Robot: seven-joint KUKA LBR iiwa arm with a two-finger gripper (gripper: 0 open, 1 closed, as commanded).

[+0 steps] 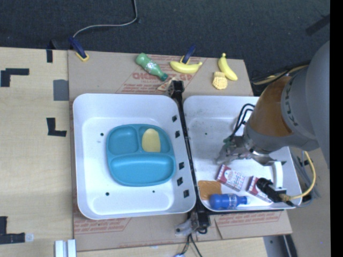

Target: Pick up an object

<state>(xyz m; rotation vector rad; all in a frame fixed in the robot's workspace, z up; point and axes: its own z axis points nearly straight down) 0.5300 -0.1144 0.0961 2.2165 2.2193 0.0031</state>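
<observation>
Fixed above the bench (32,143), looking down at a slant on both white bins: left bin (88,159) and right bin (206,114) side by side mid-frame, at moderate distance, arm (300,106) entering from the right

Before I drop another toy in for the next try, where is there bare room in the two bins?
Right bin: its upper left floor, between the divider and the gripper, is bare. Its lower part is crowded: red-and-white packet, orange piece, blue bottle. Left bin: the blue tray with a yellow item fills the middle, leaving bare strips along the edges.
</observation>
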